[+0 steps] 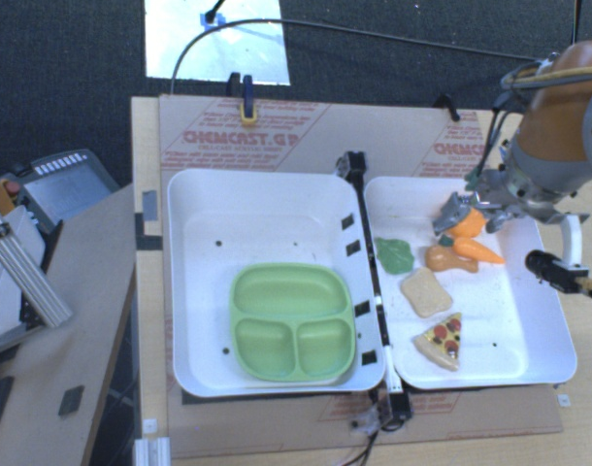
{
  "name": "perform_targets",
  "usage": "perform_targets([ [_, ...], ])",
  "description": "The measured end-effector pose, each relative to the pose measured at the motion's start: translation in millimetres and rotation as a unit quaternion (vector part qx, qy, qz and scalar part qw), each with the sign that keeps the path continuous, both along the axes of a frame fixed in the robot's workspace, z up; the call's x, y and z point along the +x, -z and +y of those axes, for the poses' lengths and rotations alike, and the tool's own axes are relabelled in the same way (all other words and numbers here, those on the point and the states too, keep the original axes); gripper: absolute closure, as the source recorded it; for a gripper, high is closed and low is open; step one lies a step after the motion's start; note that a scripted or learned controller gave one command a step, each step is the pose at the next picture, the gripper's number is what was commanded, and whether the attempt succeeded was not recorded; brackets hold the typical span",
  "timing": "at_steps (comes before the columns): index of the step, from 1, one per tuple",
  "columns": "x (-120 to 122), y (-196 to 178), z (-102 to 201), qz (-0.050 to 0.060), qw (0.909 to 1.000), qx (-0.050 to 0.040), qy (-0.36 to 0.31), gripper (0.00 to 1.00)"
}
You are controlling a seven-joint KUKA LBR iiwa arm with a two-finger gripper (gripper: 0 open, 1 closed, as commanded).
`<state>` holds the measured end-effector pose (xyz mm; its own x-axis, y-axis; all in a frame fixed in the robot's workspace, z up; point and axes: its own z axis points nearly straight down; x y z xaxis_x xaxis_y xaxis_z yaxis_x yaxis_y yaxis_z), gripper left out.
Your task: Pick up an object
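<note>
The gripper (463, 214) sits low in the upper part of the right bin (543, 352), right over an orange carrot (476, 249), though I cannot tell what its tips are doing; the carrot's long axis runs left to right, tapered end toward the frame's right. The arm (558, 115) bends down from the upper right corner. Below lie a green leaf (394, 255), tan bread (427, 292) and a pizza slice (441, 340); a smooth green divided plate (291, 320) fills the left bin (204, 212).

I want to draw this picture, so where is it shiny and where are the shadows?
In the camera view, the shiny silver sheet at the top glares brightest; the two shallow white bins look evenly lit; a soft shadow lies beside the green three-part plastic plate; the hand looks slightly blurry.
</note>
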<state>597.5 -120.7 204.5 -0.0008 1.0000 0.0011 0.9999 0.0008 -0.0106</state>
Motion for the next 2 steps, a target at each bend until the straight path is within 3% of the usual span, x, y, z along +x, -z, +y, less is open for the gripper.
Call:
perform_targets([
  [1,3,-6,0,-0.006,1.0,-0.0008,-0.001,0.0],
  [2,6,56,-1,-0.004,1.0,-0.0002,0.0,0.0],
])
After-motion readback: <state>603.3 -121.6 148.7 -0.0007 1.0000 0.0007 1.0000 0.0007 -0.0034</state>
